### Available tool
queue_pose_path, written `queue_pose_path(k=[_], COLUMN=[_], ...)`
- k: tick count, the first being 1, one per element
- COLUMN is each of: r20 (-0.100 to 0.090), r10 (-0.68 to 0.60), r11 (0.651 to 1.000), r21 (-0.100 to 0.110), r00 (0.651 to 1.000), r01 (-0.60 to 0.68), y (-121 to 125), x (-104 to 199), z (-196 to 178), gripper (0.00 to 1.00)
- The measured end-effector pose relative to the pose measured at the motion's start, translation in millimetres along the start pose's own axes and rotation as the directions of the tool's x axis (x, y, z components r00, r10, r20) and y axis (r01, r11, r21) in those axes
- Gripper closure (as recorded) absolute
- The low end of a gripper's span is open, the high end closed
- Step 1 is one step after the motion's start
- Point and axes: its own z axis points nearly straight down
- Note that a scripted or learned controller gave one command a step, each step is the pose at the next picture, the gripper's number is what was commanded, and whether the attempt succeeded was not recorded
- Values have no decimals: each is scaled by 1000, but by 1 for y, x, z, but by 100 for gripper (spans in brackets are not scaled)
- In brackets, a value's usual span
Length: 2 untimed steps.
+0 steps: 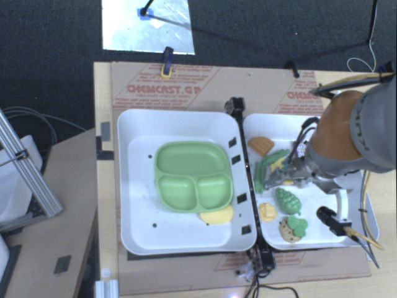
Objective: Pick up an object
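1. The only writing I can read is "CHEMCAST GP" in red. It's printed over and over at a slant on the brown paper-faced sheet under the bins. It's clearest behind the left bin and shows again behind the right one. Nothing else has a label I can make out.
2. That sheet covers a pale bench top, and a yellow-and-black clamp sits at its far edge.
3. Around the bench is a dark floor with a shiny silver sheet lying on it, which has a small blue bit on top. An aluminium frame rail and some loose cables are off to the view's left.
4. The left bin holds a green divided plate with three compartments. A yellow piece is touching its near edge.
5. The right bin is the busy one. There's an orange piece at the back and long green pieces near the wall shared with the left bin. Nearer the camera are a bumpy green piece, a pale yellow piece and a cookie-looking piece with green on it.
6. The gripper is low in the right bin, right at the long green pieces. I honestly can't tell how far open the claw is, or whether it has hold of anything.
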Motion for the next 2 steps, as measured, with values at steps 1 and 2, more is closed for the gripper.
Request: queue_pose_path(k=[1,2], r20=[-3,0], r10=[-6,-5], r11=[1000,1000], r21=[-5,-7], r00=[1000,1000], r01=[6,5], y=[-60,-58], x=[38,38], z=[-110,-160], gripper=[0,0])
